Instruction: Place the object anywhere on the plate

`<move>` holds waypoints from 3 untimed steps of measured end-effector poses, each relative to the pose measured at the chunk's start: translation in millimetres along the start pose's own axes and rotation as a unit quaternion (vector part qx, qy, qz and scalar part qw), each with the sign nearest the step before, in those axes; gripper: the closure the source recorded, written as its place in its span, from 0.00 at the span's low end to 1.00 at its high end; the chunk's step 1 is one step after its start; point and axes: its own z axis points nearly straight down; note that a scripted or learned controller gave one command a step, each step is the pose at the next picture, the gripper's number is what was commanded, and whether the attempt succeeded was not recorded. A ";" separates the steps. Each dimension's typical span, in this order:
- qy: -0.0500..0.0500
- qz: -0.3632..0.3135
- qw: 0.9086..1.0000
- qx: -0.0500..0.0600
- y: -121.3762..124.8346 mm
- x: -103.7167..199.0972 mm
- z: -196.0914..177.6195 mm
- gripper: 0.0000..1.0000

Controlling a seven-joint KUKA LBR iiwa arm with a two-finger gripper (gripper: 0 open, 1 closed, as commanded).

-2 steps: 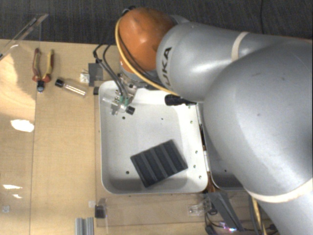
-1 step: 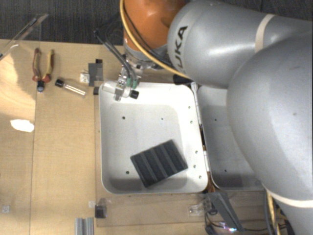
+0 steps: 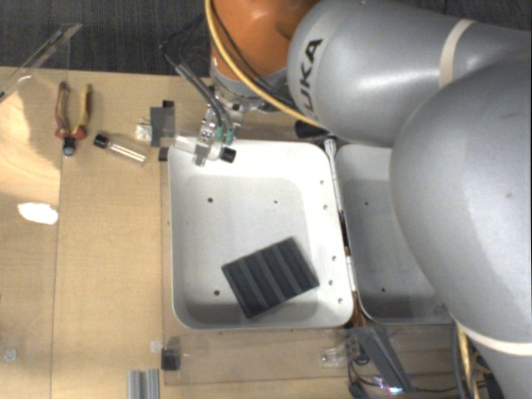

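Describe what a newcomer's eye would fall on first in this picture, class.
The big grey arm with its orange band takes up the top and right. Below it, a dark ridged block lies tilted near the front of the left bin. Red-handled pliers lie on the bench at far left.

Right bin (image 3: 370, 223) mostly hidden under the arm (image 3: 432, 140); arm itself cut off at top and right edges. Gripper (image 3: 214, 144) too small to read.

Fixed overhead camera, slanted down on bins (image 3: 179, 248)
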 end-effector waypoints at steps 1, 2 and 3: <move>0.004 -0.104 0.995 0.004 -1.2 -0.9 -6.1 1.00; 0.003 0.044 0.999 0.004 -2.7 -1.2 15.5 1.00; 0.001 0.043 0.999 0.001 -1.1 -2.1 2.8 1.00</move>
